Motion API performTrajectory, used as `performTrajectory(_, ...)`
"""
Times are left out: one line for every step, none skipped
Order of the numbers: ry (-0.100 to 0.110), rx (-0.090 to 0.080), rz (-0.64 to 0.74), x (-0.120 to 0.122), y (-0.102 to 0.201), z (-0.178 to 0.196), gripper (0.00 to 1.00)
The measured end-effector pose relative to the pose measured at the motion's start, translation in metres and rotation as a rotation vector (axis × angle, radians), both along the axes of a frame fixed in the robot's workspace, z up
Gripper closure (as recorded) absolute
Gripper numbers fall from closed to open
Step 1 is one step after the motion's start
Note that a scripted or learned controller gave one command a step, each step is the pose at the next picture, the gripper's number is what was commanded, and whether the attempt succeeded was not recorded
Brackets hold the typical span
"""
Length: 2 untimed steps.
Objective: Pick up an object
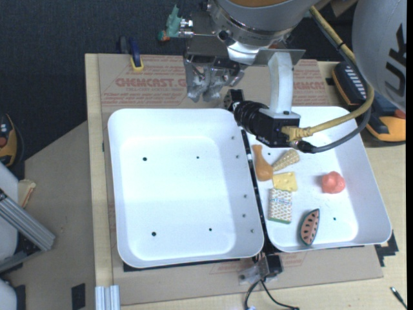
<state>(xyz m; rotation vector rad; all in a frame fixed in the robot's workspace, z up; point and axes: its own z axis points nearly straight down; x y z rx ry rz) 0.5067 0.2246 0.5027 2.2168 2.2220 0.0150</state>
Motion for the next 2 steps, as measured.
performTrajectory(0.023,-0.011,-0.003,-0.02,0.0,-0.125,1.0)
performTrajectory(0.0,0.0,-0.001,-0.028,0.0,-0.041,1.0)
